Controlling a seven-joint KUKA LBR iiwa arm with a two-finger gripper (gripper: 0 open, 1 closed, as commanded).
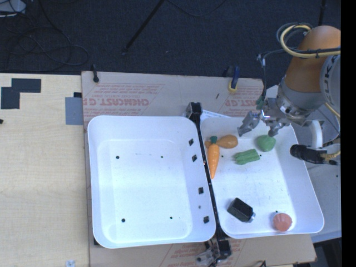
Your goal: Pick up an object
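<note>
Holding carrot (213, 159), black block (241, 209): right bin (303, 193).

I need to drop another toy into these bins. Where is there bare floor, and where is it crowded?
The left bin offers bare floor wall to wall. In the right bin, a bare patch lies between the green pickle, black block and pink ball. Its far end is crowded: carrot, orange piece, green ball, with the gripper above.
</note>
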